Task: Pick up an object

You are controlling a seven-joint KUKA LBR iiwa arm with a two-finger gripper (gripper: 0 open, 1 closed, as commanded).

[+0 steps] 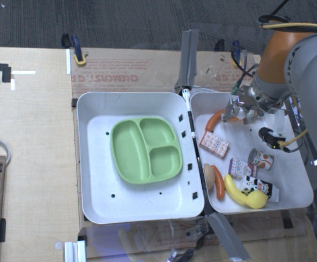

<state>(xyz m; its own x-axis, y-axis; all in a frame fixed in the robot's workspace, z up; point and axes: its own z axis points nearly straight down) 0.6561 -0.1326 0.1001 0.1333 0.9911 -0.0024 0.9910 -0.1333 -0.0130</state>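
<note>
On the wooden bench (27, 124) sit two shallow white bins side by side. The left bin (93, 201) holds a light green divided plate (146, 149) with three compartments, lying a little askew near the bin's middle. The right bin (298, 190) holds the loose things. An orange carrot-like piece (213, 120) lies slantwise at the upper left. Just below it is a small pink patterned box (214, 144). Farther down along the bin's left wall, a tan bun (209, 176) lies touching a red-orange sausage (219, 182), and a yellow banana (244, 194) curves along the bin's lower part. Near the banana lie a small pink-and-white packet (238, 168), a small can with a red and white label (260, 159) tipped on its side, and a black-and-white carton (258, 186) touching the banana's right end. The grey arm with its orange band (281, 51) comes in from the right, and the tool (240, 111) hangs over the upper part of the right bin, just beside the carrot-like piece's upper end. Whether the tool stands wide or narrow I cannot tell, since its metal parts blur together from this angle, and nothing can be made out in its grip. A black cable end with a yellow wire (271, 138) dangles over the bin below the wrist.
</note>
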